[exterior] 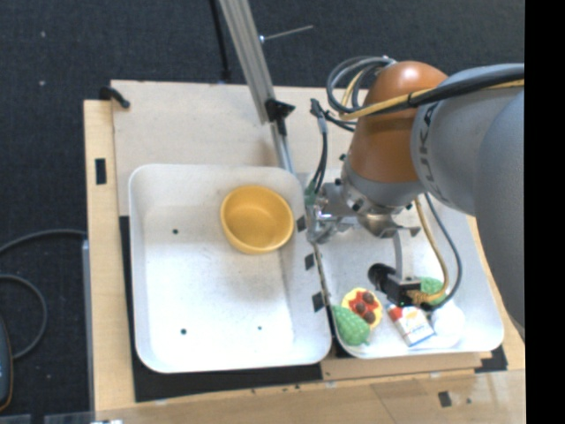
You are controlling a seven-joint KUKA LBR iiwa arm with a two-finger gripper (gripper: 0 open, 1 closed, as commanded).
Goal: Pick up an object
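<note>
My gripper (346,217) hung over the far end of the right bin (481,321), close to the wall it shares with the left bin (146,263). My grey arm and its orange band covered it from above, so I could not tell whether it was spread or pressed together, and I saw nothing held in it.

The things I could pick lay on two sides of it. Across the shared wall, just beside my gripper, a yellow bowl (257,219) sat upright in the left bin. In the right bin, toward the near rim from my gripper, lay a cluster: a yellow piece with red berries (362,304) touching a green knobbly piece (353,328), then a small red, white and blue carton (412,324), with another green piece (431,284) just past it.
</note>
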